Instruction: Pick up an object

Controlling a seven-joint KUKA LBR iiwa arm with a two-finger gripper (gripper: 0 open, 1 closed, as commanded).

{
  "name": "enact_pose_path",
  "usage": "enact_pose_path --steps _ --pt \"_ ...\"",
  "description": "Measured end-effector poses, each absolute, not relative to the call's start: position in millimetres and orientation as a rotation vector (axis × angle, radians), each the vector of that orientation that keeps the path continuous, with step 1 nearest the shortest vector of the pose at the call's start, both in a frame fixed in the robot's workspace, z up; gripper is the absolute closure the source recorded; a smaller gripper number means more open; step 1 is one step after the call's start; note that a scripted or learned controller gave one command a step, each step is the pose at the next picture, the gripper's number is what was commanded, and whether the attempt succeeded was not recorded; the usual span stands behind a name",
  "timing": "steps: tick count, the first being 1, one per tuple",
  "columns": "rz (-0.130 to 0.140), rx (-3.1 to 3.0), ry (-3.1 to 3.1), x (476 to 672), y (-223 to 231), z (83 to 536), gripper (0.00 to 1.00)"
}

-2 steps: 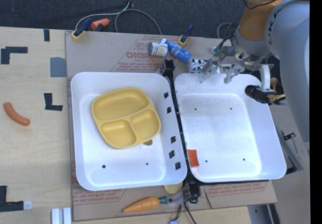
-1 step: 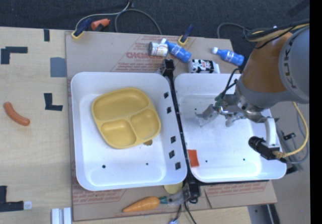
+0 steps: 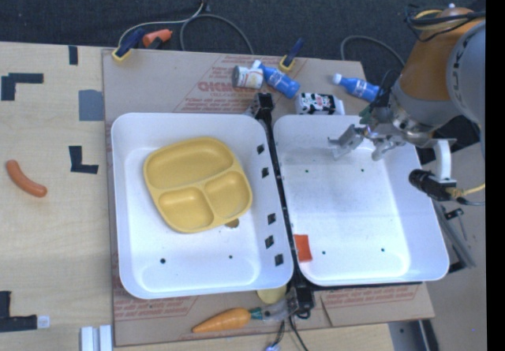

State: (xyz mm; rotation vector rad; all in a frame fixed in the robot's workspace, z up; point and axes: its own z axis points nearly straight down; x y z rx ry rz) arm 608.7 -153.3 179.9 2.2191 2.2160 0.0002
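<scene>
On the bench, the open, empty two-finger tool (image 3: 360,144) hangs over the right shallow white bin (image 3: 410,263), while a yellow three-compartment plastic plate (image 3: 197,183) lies in the left shallow white bin (image 3: 130,263).

Arm (image 3: 458,65) seen at upper right of the frame: rounded grey housing, with a broad orange band curving over the segment above the wrist. Black cables are looped along its top and left side. The tool (image 3: 361,144) is mounted below on a dark wrist block; two slim, pale grey metal fingers (image 3: 344,140) are noted, angular in outline.
</scene>
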Motion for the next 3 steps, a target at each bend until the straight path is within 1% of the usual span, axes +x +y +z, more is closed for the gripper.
enact_pose_path --steps 1,2,3 --pt "-0.006 2.225 2.225 535.3 -129 86 0.00" --pt "0.007 2.209 2.225 636.0 -91 86 0.00" --pt "0.004 2.217 2.222 670.4 -116 86 0.00"
